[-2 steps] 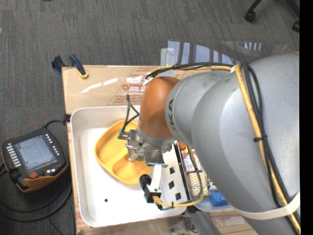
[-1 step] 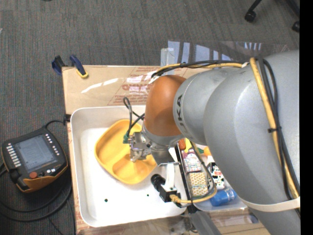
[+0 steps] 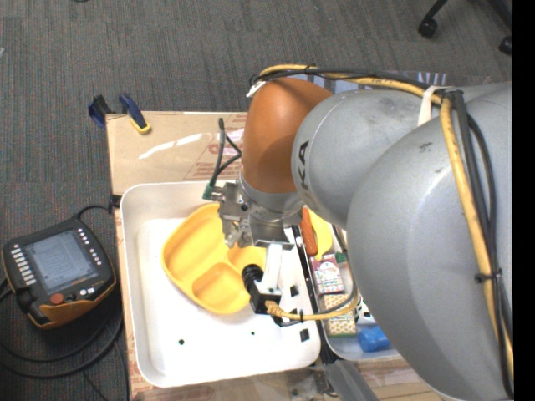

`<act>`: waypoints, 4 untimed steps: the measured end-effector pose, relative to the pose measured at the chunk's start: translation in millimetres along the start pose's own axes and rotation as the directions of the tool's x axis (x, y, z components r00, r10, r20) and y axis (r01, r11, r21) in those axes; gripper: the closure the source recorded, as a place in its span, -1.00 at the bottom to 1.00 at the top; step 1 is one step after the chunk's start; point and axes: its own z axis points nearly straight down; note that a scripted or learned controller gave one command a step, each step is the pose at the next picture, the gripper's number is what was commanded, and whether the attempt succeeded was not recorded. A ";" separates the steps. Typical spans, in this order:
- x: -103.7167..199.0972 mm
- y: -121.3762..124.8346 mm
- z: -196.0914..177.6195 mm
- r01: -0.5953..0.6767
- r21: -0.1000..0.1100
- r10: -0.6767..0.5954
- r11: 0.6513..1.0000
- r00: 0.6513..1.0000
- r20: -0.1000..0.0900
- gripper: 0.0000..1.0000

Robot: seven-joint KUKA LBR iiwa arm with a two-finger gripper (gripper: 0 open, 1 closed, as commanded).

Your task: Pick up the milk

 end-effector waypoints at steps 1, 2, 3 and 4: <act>-1.6 -28.2 11.6 0.144 0.002 -0.144 0.990 0.990 0.000 1.00; 72.1 -29.0 91.1 0.278 -0.002 -0.278 0.960 0.960 0.001 1.00; 41.5 -80.2 9.8 0.507 0.000 -0.507 0.862 0.862 0.000 1.00; 14.6 -44.7 87.3 0.597 -0.005 -0.597 0.803 0.803 -0.001 1.00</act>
